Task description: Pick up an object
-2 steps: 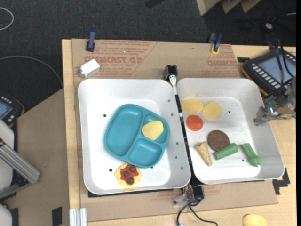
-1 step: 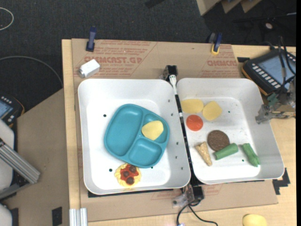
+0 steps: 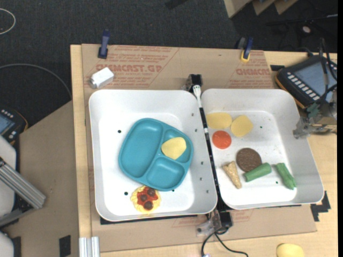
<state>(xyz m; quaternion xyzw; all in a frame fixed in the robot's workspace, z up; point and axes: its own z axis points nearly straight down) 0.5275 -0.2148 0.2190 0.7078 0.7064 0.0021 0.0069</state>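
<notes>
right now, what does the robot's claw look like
The claw is a small, dull grey metal piece with a tan part on top. Thin dark cables run above it. It is too small and blurred to show any markings.

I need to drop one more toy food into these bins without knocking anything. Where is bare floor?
Left bin: bare along the top edge above the blue plate, and right of the pizza slice. Right bin: bare along its right side past the green pieces. Crowded: its left half, around the red tomato and brown cookie.
</notes>
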